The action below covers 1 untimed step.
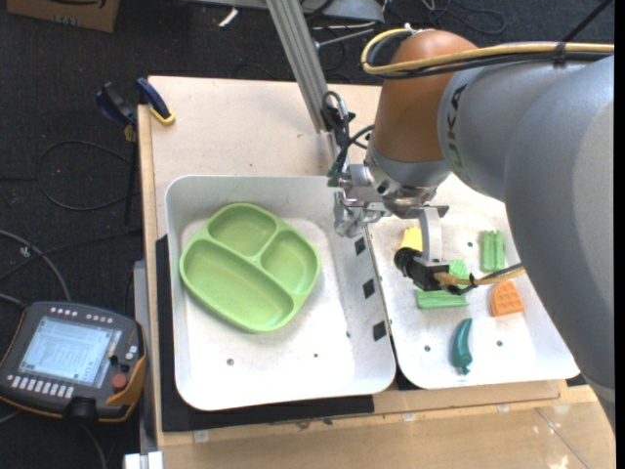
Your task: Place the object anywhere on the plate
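**Gripper above the wall between the 2 bins, plate not yet filled**

The grey arm (pixel 508 115) is reached in from 3 o'clock and covers much of the right bin (pixel 527 360). The left bin (pixel 176 203) bears the green plate (pixel 252 267) with 3 compartments, and nothing is seen on it. The gripper (pixel 349 218) hangs over the wall between the bins, at 3 o'clock of the plate. Whether the jaws stand wide or narrow cannot be told, and no object is seen held.

The object for the plate is judged to be 1 of 4 small pieces in the right bin, at 4 o'clock of the gripper. These are the teal curved piece (pixel 461 345), the orange piece (pixel 506 299), the green flat piece (pixel 439 299) and the green block (pixel 491 250). All 4 are judged to be light, stiff toy plastic, probably smooth and not fragile. The teal curved piece lies apart from the others, so it is best taken across its narrow middle. The flat piece offers little height and may slip.
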Available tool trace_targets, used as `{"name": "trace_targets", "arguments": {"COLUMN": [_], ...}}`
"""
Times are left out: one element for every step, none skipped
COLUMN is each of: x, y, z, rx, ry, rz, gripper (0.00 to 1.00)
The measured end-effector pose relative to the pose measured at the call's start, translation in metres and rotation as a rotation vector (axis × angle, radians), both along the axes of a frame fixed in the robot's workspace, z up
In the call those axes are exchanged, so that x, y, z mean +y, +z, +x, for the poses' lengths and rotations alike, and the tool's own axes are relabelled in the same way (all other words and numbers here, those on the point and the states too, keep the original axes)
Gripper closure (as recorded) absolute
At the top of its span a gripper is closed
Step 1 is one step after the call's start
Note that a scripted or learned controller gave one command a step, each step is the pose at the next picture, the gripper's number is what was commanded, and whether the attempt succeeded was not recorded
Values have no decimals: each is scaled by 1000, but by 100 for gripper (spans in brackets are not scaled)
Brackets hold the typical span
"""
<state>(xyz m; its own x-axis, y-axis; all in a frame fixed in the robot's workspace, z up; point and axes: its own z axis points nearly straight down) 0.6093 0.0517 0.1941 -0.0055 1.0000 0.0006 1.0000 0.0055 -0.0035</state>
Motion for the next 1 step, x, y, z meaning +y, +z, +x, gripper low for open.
{"name": "trace_targets", "arguments": {"x": [9], "y": [8], "z": [38], "rx": [-7], "ry": [-1], "rz": [0], "gripper": [100]}}
